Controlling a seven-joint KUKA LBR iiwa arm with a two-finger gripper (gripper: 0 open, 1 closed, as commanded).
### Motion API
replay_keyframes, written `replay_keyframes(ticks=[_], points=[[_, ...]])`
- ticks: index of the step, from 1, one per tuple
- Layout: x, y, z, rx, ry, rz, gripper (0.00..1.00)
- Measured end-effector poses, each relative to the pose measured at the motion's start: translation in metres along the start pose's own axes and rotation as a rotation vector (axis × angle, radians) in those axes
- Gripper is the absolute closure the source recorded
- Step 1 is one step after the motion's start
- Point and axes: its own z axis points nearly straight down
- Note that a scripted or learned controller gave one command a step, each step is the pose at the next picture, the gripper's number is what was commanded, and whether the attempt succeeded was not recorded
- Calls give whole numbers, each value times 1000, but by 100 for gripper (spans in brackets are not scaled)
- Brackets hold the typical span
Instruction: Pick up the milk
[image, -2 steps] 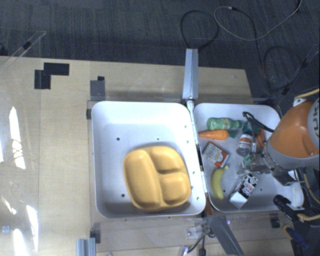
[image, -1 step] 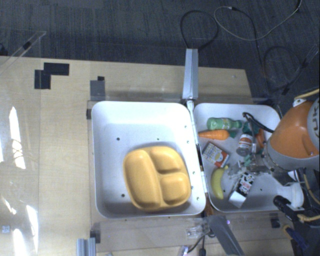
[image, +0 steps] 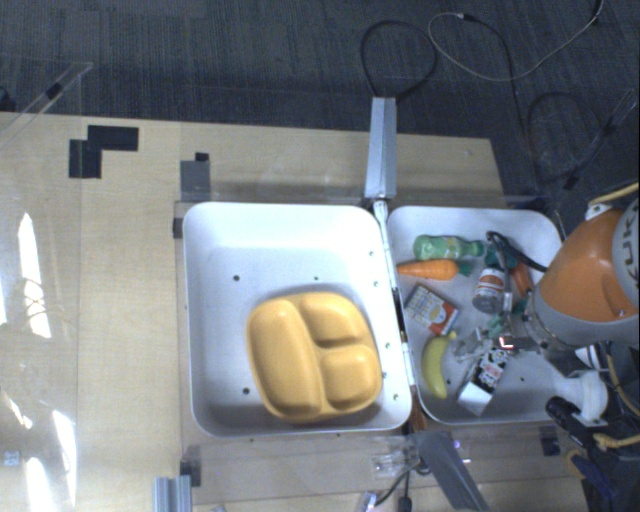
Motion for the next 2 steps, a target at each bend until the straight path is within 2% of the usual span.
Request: replay_keyframes(ticks=[1,2], points=[[1,4,-13,-10,-1,-2,100],[62,5,-99,6,0,64,100]])
